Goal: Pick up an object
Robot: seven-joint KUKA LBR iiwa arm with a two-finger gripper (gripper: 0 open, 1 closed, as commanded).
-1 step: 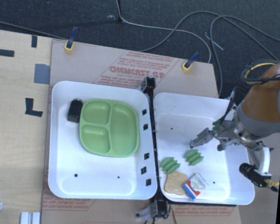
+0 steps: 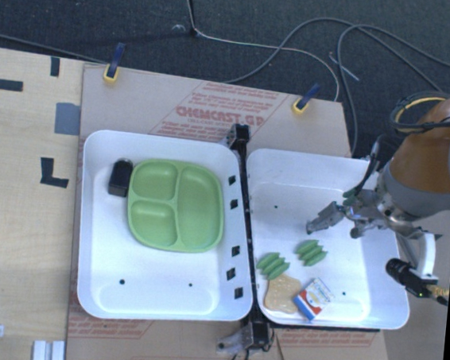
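My gripper (image 2: 340, 226) hangs over the middle of the right bin (image 2: 289, 174), fingers spread open with nothing between them. Just below it lies a green ridged piece (image 2: 311, 251), apart from the fingertips. A second green ridged piece (image 2: 273, 263) lies further left near the divider. At the bin's front rest a tan flat biscuit-shaped thing (image 2: 280, 294) and a small red, white and blue packet (image 2: 316, 297), touching each other.
The left bin (image 2: 149, 295) holds a green divided plate (image 2: 177, 205) with a small black block (image 2: 120, 177) beside its left edge. A black clip strip (image 2: 241, 217) runs between the bins. The arm's orange and grey wrist (image 2: 422, 164) looms over the right bin's right rim.
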